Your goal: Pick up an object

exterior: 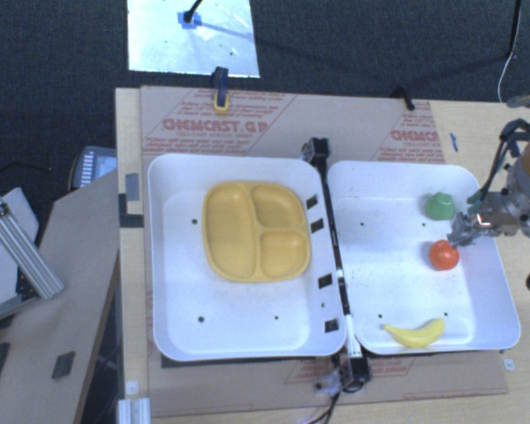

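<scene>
End effector (464,229) hangs over the right bin's (397,321) right edge — can't tell its state. Red ball (443,255) sits just below-left of it, green object (440,206) just up-left, banana (415,333) further below — yellow tray (255,231) far left in the left bin (181,321).

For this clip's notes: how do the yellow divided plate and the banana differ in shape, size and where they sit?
The yellow divided plate is a broad, rounded-square tray with three compartments; the banana is a slim curved piece. The plate is far larger in the view than the banana. The plate lies near the middle of the left bin, while the banana lies near the front edge of the right bin. Both are yellow, and the gripper touches neither.
</scene>
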You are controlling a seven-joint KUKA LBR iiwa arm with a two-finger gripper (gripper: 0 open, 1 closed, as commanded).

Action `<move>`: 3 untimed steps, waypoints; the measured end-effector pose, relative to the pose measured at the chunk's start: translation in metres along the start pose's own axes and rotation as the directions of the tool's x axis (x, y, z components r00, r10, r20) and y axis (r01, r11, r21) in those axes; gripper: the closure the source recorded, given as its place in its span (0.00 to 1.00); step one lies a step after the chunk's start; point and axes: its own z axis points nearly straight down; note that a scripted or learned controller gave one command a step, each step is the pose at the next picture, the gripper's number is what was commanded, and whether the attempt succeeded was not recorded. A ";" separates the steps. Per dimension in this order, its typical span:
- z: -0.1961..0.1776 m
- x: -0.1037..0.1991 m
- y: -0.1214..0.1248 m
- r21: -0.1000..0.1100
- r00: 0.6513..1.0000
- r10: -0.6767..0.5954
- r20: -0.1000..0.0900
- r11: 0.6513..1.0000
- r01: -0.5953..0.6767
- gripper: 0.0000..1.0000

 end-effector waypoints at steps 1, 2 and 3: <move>-0.006 0.050 0.003 0.000 1.000 -0.005 -0.002 1.000 0.005 1.00; 0.004 0.098 -0.005 0.002 1.000 -0.005 -0.003 1.000 0.005 1.00; 0.004 0.151 0.004 0.001 1.000 -0.006 -0.003 1.000 0.006 1.00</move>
